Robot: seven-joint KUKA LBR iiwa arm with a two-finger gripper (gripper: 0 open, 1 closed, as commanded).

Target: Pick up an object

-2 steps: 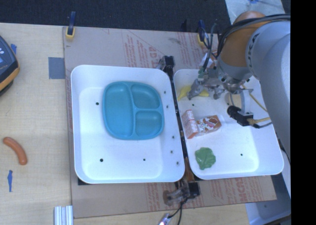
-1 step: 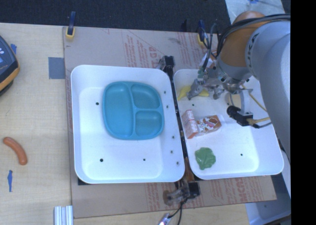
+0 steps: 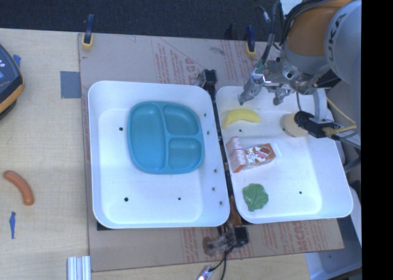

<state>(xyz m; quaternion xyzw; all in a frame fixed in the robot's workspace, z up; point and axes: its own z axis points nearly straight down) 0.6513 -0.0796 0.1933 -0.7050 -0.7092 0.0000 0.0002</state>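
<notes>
Altogether one banana (image 3: 241,116), one divided plate (image 3: 166,137)

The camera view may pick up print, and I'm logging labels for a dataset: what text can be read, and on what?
Red print on the cardboard sheet under the bins: too blurred to read.
Print on the red and white packet in the right bin: too small to read.
Letters on the arm's grey shell: cut off, unreadable.

plate (image 3: 164,137) in left bin (image 3: 104,205), banana (image 3: 241,116) right
</notes>
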